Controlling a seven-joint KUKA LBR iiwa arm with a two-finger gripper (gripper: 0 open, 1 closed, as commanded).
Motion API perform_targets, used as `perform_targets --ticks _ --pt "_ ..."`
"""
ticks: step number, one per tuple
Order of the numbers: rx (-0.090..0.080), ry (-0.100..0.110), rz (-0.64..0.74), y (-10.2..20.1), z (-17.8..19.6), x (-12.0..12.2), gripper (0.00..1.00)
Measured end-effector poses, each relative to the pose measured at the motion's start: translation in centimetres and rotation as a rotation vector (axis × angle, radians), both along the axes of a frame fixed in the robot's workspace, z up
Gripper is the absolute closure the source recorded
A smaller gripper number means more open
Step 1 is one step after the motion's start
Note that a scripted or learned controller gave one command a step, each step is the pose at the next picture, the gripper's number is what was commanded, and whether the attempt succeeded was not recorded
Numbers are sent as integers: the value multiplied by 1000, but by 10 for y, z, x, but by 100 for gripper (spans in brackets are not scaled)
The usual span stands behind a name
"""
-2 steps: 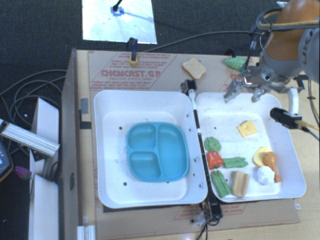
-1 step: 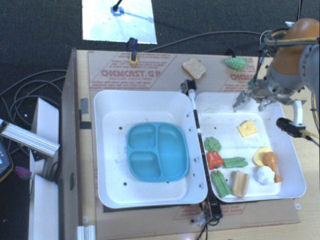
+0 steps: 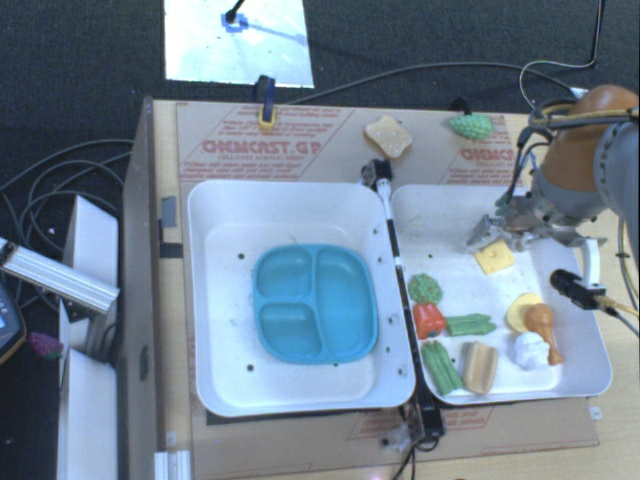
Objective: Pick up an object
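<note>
Gripper (image 3: 487,234): low over the far half of the right bin (image 3: 600,368), tilted down from the grey wrist. Open or closed: cannot tell from this slant, and nothing seen held.

Nearest candidate: a yellow cheese slice (image 3: 495,258), just beside and slightly below the gripper tip, lying flat on the bin floor. Probably a light plastic toy, thin, stiff and smooth. Awkward to take: almost no height to close on, so likely to slide or slip out. Best approached straight down across two opposite edges, pressing close to the floor, or else passed over for something bulkier.

Further toward the near rim from the gripper:
- green broccoli piece (image 3: 424,288) and red pepper (image 3: 428,319), off to the divider side, rounded and chunky, easy to straddle
- green bean pod (image 3: 470,323), narrow, best taken across its width
- yellow lemon (image 3: 520,313) touching a chicken drumstick (image 3: 543,326), with a white lump (image 3: 527,350) just beside them; crowded, some risk of nudging neighbours
- bread piece (image 3: 480,366) by a green pod (image 3: 440,365), nearly touching

All judged light and hard-shelled, not fragile, somewhat slippery.

Far beyond the divider from the gripper: a blue divided plate (image 3: 315,303) in the left bin (image 3: 215,268).
</note>
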State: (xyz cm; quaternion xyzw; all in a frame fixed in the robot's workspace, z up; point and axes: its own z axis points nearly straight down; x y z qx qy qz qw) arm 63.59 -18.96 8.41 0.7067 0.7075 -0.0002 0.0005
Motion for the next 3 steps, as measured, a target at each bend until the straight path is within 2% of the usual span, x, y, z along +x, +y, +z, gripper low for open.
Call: perform_targets --ticks 2,3 --pt "0 0 -1 -17 1 -25 0" --pt "0 -3 1 -17 1 -22 0"
